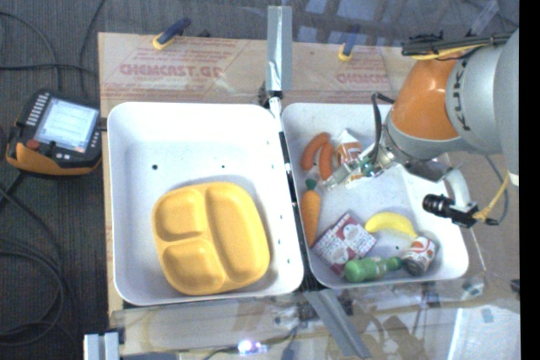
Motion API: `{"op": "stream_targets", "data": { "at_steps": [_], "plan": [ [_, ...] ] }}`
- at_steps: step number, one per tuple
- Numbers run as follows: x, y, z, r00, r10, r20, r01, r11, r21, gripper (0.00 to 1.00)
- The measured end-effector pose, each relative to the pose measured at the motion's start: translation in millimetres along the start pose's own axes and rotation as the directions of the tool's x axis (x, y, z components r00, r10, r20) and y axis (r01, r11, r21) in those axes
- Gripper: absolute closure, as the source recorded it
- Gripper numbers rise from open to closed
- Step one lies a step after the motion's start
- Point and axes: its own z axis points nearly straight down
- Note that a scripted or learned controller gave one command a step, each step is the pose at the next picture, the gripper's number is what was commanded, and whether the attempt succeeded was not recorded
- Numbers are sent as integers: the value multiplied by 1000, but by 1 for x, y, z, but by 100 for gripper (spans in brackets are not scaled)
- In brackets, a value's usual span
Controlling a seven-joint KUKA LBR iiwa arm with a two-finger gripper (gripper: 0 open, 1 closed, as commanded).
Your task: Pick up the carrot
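So from my remote seat, the arm (456, 105) was hunched over the right bin (447, 270), reaching in from the right, with the tool (359, 169) parked in the upper middle of that bin, right around a small packet (348, 154) and the 2 sausages (319, 154). Whether the tool was spread or pinched, I honestly couldn't tell; that end was a clutter of clear and metal bits from this angle, and I saw nothing I'd call gripped.

The carrot (310, 215) was lying on the bin floor, hard against the left wall of the right bin, orange tip pointing toward me and its green top (310, 182) pointing away, just below the sausages. It was near the tool but apart from it, down and to the left. A red-and-white box (344, 240) sat just to its right, then a banana (391, 224), a green bottle-ish thing (369, 268) and a can (419, 255) further along. The left bin (135, 131) just had the yellow divided tray (211, 236).

My read: this was the approach step, carrot not yet picked. Next move would need the tool shifted toward the wall, lined up across the carrot's width, then lowered. The wall being that tight could block 1 side of the grip.
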Motion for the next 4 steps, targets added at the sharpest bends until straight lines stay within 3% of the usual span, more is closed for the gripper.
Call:
{"op": "stream_targets", "data": {
  "at_steps": [1, 2, 3, 4],
  "plan": [
    [17, -86, 15, 983, 182, -19, -181, 983, 33, 0],
    [-11, -6, 21, 948, 319, -19, -318, 947, 41, 0],
    [14, 15, 21, 656, 755, 6, -754, 655, 47, 0],
    [13, 15, 11, 658, 753, 10, -753, 657, 46, 100]
  ]
}}
